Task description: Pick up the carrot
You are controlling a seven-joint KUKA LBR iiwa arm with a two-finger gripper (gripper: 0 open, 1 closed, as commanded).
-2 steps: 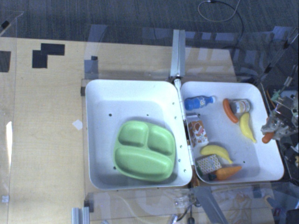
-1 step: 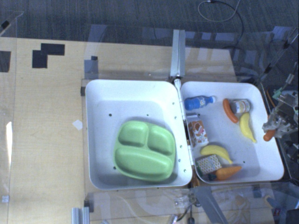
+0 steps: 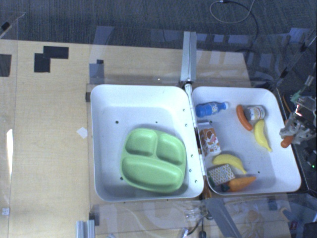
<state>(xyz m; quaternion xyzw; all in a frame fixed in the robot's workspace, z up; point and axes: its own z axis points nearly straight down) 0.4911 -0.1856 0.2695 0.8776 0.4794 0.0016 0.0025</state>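
The carrot [image 3: 241,183] is orange and tapered with a dark end. It lies flat near the front wall of the right bin [image 3: 277,180], beside a speckled tan block [image 3: 221,174]. My gripper [image 3: 296,129] hovers at the right rim of that bin, well to the right of the carrot and farther back, apart from it. A small orange bit [image 3: 286,143] shows just below the gripper; what it is cannot be made out.
The right bin also holds a blue bottle [image 3: 210,108], a red-orange sausage [image 3: 243,118], a can [image 3: 255,113], a banana [image 3: 261,135], a snack packet [image 3: 210,141] and a yellow fruit [image 3: 229,161]. A green divided plate [image 3: 153,158] lies in the left bin [image 3: 106,113].
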